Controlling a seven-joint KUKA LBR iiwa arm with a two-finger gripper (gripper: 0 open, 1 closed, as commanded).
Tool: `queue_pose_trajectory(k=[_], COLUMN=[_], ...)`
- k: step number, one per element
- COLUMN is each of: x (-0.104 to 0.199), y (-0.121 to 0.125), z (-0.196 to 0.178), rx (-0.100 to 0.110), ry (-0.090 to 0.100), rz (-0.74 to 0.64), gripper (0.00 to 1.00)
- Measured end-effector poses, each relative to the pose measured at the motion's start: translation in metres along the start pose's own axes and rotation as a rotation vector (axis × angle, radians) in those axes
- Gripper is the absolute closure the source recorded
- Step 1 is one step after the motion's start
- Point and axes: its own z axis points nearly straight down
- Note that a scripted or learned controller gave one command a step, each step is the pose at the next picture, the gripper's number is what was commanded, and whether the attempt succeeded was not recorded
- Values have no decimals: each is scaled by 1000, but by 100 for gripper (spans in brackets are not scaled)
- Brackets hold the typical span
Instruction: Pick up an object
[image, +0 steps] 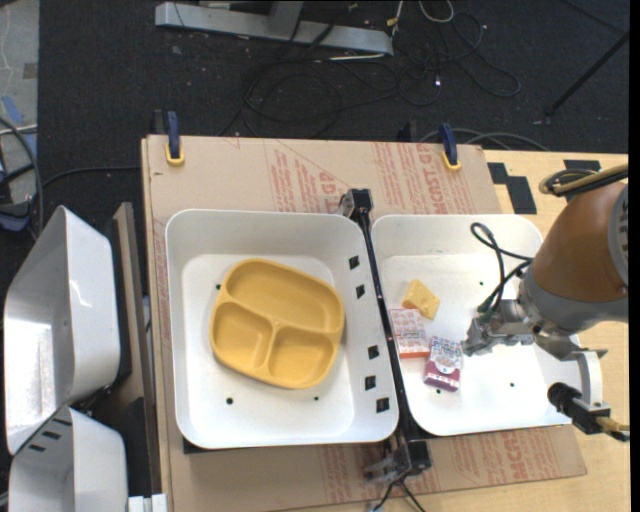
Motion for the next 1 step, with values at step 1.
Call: queue_pose_trajectory(k=[1], x=[2], y=[-3], z=[-41], rx=[0], ry=[0], rz=[-3], gripper=[100])
